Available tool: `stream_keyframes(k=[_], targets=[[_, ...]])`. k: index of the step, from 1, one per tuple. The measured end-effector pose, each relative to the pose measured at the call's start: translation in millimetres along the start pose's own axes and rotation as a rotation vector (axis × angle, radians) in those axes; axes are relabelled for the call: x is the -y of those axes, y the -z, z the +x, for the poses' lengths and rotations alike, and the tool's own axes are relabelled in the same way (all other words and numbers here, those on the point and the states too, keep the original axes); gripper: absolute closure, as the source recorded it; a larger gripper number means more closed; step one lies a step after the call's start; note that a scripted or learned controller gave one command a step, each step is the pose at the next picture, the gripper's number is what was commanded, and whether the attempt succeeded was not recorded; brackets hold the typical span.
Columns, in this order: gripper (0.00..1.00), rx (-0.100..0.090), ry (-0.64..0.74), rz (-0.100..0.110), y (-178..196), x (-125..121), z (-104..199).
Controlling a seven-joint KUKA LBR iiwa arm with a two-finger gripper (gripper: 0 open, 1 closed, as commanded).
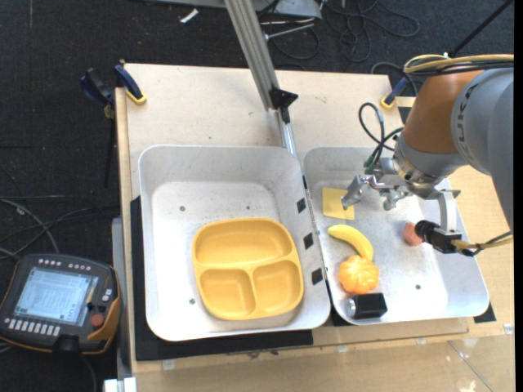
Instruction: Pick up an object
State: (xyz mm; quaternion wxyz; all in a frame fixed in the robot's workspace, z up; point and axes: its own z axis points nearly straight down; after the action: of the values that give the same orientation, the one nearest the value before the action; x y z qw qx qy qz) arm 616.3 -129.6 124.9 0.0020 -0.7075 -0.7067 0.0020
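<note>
The gripper (374, 193) hung over the upper part of the right bin (470, 288), and whether it was open or closed could not be told. The banana (351, 241) lay nearest, just below it and slightly left, its long axis slanting from upper left to lower right. The orange (359, 275) sat farther down, touching the banana's lower end.

Arm (458, 121) cut off at the right edge, small red thing (410, 233) partly behind the arm's hardware, handheld controller (57, 300) clipped at the left edge
</note>
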Motion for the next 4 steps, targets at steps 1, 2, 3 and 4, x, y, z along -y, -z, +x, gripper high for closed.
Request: stream_keyframes(k=[1, 2, 3, 4], targets=[[1.00, 0.000, 0.001, -0.006, 14, -2, 0], [1.00, 0.002, 0.003, -0.013, 79, -4, 0], [1.00, 0.002, 0.004, -0.013, 130, -5, 0], [1.00, -0.001, 0.010, -0.009, 135, -14, 58]])
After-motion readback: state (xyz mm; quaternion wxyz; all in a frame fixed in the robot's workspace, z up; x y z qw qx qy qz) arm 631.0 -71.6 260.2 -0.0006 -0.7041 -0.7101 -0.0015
